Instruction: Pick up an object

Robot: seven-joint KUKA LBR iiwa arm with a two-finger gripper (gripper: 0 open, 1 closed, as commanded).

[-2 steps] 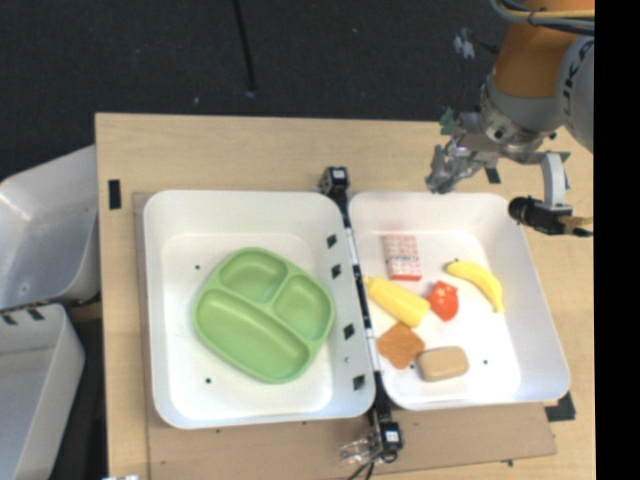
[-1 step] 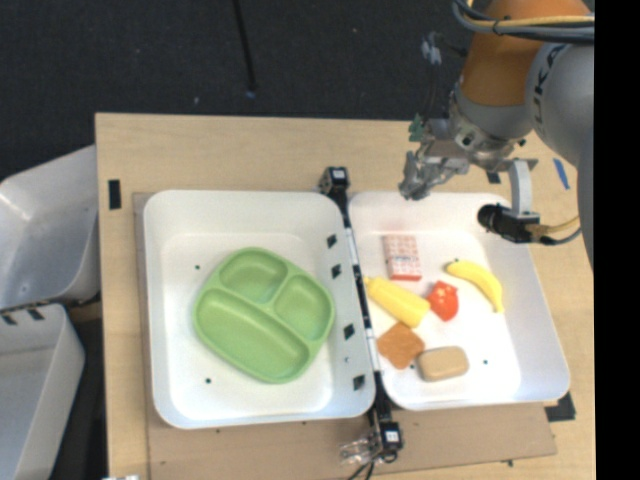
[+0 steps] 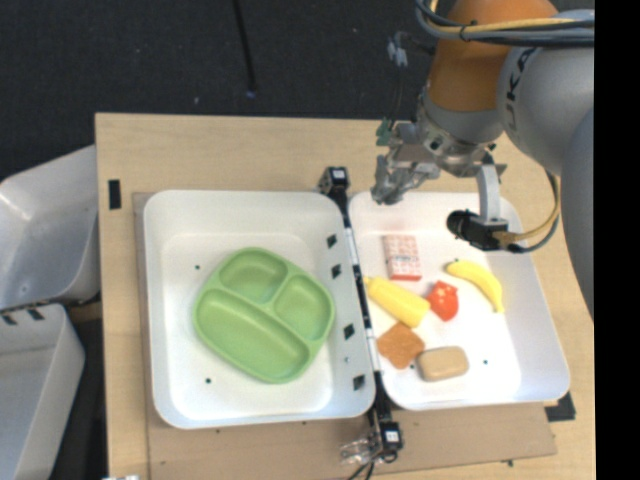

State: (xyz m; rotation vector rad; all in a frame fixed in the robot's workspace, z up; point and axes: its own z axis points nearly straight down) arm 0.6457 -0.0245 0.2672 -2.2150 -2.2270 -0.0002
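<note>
Leftward, the left bin (image 3: 160, 268) holds a green tray (image 3: 262, 314) (three compartments); the gripper (image 3: 388, 190), whether parted unclear, overhangs the right bin (image 3: 530, 348).

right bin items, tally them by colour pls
yellow: 2, the corn-like piece and the banana
red: 1, the small red fruit
pink: 1, the flat box
brown: 1, the toast-like square
tan: 1, the oblong block
total: 6
</note>
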